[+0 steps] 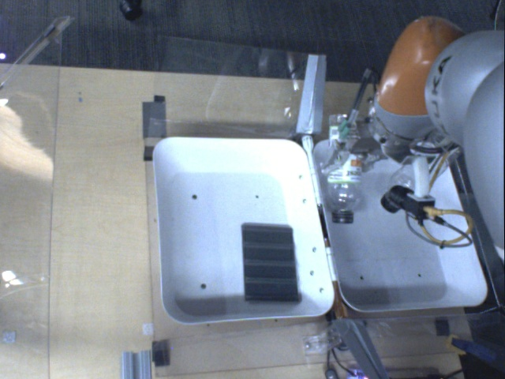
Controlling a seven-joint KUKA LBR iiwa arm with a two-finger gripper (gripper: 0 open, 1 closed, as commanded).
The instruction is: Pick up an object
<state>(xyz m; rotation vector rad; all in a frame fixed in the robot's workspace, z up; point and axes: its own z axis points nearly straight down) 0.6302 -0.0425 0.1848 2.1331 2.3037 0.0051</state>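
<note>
A clear plastic bottle [342, 186] with a dark cap lies in the right bin [394, 275], near its upper left corner and close to the wall between the bins. My gripper [345, 142] sits right at the bottle's upper end, under the grey wrist and orange band, and its tips are lost against the transparent plastic. A black ribbed rectangular block [269, 262] lies flat in the left bin [189, 212], toward its lower right.
The arm's grey body and orange band [414, 61] cover the right bin's upper right. A black connector with yellow cables [418, 208] hangs over the right bin's middle. A clear plastic screen [237, 77] stands behind the bins.
</note>
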